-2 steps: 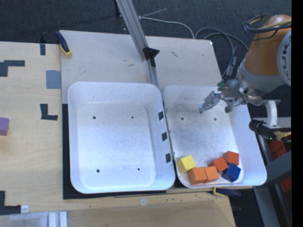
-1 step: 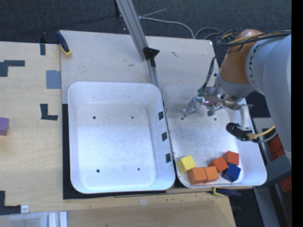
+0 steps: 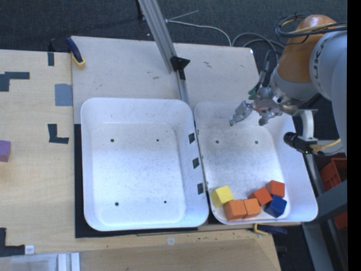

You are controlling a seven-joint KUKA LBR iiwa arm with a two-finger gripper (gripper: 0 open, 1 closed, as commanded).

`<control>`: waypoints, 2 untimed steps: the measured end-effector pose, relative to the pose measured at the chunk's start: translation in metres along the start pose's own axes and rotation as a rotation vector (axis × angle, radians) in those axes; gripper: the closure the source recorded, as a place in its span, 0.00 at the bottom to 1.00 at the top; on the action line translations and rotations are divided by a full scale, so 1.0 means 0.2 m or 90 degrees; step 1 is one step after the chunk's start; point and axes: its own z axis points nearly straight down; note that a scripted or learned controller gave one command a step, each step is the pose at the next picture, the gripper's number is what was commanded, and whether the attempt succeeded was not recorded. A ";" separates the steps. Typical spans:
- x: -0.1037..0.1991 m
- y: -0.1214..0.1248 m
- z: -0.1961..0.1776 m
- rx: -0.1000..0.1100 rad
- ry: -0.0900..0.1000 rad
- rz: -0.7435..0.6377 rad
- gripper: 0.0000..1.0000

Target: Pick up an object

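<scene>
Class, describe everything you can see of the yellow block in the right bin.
The yellow block is a small cube, solid yellow, plain-faced and matte, perhaps wood or foam. It sits on the floor of the right bin, in the near left corner, at the left end of a cluster of blocks. An orange block lies against its lower right side. The gripper hangs well away, over the bin's far end.

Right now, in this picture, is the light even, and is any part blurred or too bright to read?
In the camera view the light is soft and even, and the two shallow white plastic bins look bright but not washed out; the small coloured cubes in the right bin's near corner cast only faint shadows; the metal two-finger hand is slightly soft, its details hard to read.
</scene>
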 end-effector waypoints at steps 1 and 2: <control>0.37 0.22 -0.23 -0.002 0.002 -0.005 0.00; 0.76 0.27 -0.01 0.006 0.003 -0.004 0.00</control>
